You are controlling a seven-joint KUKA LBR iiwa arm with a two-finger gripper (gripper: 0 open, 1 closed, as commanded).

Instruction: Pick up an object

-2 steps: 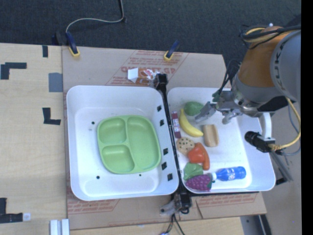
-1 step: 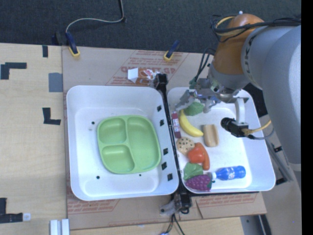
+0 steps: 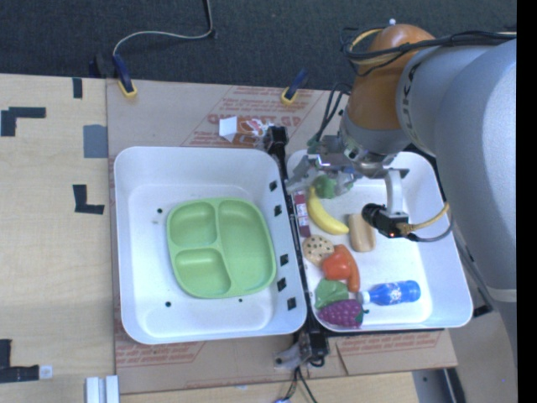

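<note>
two shallow white bins are sitting side by side on the tabletop [image 3: 50, 225]. the left bin [image 3: 134, 175] is carrying a green divided tray [image 3: 221, 248], lying flat near its middle. the right bin [image 3: 445, 300] is holding the toy food: a yellow banana [image 3: 324, 214] toward the far left corner, a tan bread piece [image 3: 361, 232] just beside it, a round cookie [image 3: 316, 248], an orange-red item [image 3: 340, 264], a green leafy piece [image 3: 330, 292], a purple grape bunch [image 3: 342, 313] and a blue bottle [image 3: 392, 293] lying on its side. the arm is reaching in from the right, and the hand [image 3: 323, 175] is hanging over the far left corner of the right bin, just above the banana's upper end. whether it is spread or pressed together cannot be told; nothing is visibly pinched.
</note>
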